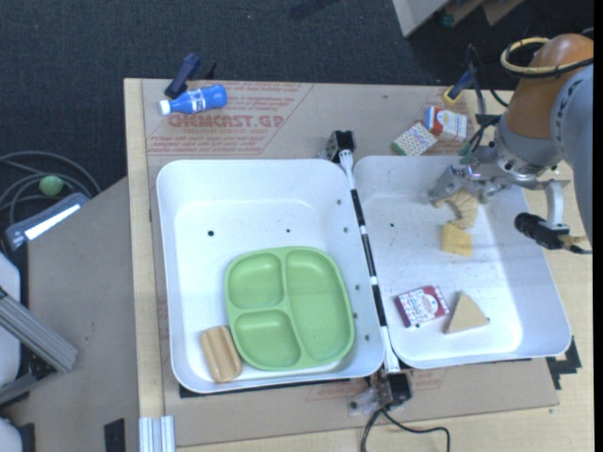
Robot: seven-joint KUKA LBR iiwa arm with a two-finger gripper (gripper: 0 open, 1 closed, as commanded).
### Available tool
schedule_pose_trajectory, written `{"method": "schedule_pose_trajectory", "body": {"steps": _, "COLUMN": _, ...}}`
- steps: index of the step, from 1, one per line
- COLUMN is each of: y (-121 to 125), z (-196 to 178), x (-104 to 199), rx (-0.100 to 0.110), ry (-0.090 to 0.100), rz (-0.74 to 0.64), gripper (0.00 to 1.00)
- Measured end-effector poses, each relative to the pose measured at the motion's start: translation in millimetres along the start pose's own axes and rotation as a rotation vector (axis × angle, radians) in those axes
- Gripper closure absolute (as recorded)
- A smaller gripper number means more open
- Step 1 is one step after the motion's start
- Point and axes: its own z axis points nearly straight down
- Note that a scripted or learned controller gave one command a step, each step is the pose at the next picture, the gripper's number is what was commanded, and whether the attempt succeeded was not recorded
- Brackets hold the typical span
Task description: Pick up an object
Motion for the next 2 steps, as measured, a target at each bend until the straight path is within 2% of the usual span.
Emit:
{"method": "schedule_pose_trajectory", "body": {"steps": 1, "y": -58, "z": 0, "x": 24, "rx": 0.002, "ry": 0.001, "rz": 0.001, "gripper": 0.00}}
{"method": "schedule_pose_trajectory", "body": {"steps": 2, "y": -57, "z": -11, "x": 24, "rx": -0.002, "ry": -0.001, "rz": 0.002, "gripper": 1.00}}
